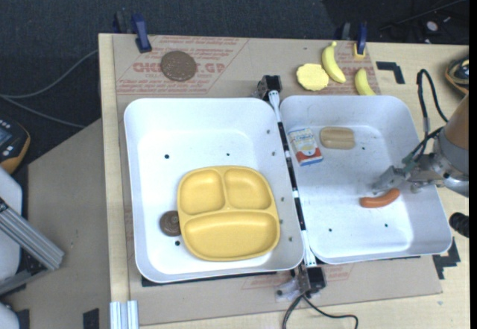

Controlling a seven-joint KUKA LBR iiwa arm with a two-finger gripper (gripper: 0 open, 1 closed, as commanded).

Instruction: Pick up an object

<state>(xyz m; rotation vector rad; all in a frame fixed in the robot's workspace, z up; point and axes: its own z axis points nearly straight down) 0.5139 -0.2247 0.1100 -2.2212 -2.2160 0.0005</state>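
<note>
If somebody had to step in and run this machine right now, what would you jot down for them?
Tool: low in the right bin, at the sausage; its grip cannot be judged.
Right bin also holds a bun and a small carton.
Left bin: yellow tray, brown disc beside it.
On the bench behind the bins: two bananas, a yellow piece, another brown disc.
Done: nothing lifted.
Left: grasp and raise one object, likely the sausage.
</note>
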